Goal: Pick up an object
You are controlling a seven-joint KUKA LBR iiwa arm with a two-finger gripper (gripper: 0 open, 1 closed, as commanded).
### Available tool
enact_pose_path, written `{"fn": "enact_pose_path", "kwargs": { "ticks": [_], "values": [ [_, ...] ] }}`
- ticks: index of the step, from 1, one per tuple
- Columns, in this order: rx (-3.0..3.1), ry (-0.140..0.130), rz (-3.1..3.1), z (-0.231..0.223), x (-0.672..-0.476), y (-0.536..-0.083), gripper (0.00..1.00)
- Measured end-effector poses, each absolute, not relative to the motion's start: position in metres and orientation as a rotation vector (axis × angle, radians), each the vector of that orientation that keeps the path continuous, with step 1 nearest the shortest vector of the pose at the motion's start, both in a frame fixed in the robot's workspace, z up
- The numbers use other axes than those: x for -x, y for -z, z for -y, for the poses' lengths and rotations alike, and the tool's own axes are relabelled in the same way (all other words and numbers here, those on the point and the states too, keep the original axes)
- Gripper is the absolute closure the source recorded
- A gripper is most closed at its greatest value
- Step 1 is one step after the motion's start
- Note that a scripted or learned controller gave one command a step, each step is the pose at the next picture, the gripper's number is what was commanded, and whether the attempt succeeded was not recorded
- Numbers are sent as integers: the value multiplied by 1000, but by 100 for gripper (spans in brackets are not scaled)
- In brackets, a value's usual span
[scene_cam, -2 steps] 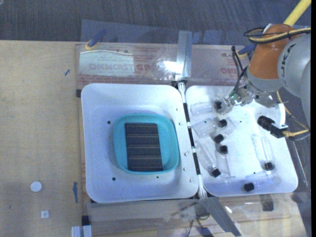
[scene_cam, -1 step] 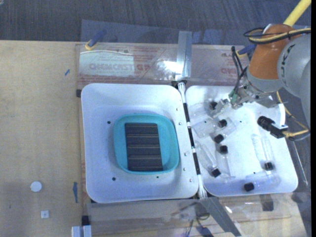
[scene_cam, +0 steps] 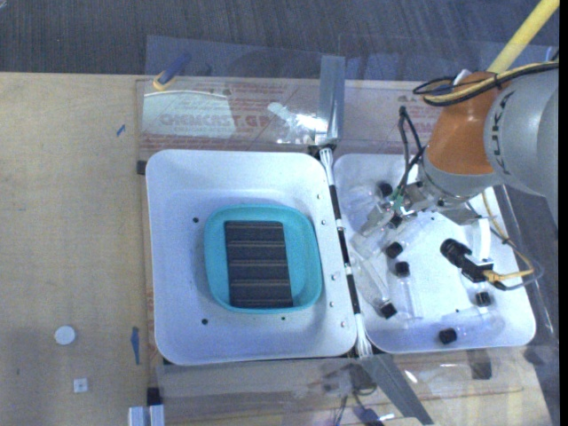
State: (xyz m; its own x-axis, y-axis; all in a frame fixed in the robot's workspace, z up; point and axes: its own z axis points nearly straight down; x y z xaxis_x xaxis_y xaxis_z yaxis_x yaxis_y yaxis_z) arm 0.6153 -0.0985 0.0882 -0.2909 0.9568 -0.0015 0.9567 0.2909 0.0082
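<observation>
Overhead, the pincer (scene_cam: 397,209) hangs low in the right bin (scene_cam: 524,313) among clear plastic pieces; whether its fingers are apart I cannot tell.

A teal dish (scene_cam: 216,264) sits in the left bin (scene_cam: 169,202).

My bench (scene_cam: 62,193) is pale wood, with two white bins on it. My left bin (scene_cam: 173,193) bears a teal tray (scene_cam: 216,238) at centre, which carries a dark ribbed slab (scene_cam: 258,264). At 12 o'clock of that bin lies a clear printed bag (scene_cam: 204,114). A small white disc (scene_cam: 65,335) rests at 8 o'clock.
</observation>
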Motion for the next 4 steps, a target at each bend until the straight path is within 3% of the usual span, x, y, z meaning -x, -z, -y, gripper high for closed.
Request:
{"fn": "enact_pose_path", "kwargs": {
  "ticks": [1,2,3,4],
  "values": [
    [-1869,-15,-2514,100,-617,-99,100],
    [-1869,-14,-2514,100,-617,-99,0],
    [-1876,-10,-2509,98,-585,-89,0],
    [-1878,-14,-2505,99,-587,-99,100]
  ]
}}
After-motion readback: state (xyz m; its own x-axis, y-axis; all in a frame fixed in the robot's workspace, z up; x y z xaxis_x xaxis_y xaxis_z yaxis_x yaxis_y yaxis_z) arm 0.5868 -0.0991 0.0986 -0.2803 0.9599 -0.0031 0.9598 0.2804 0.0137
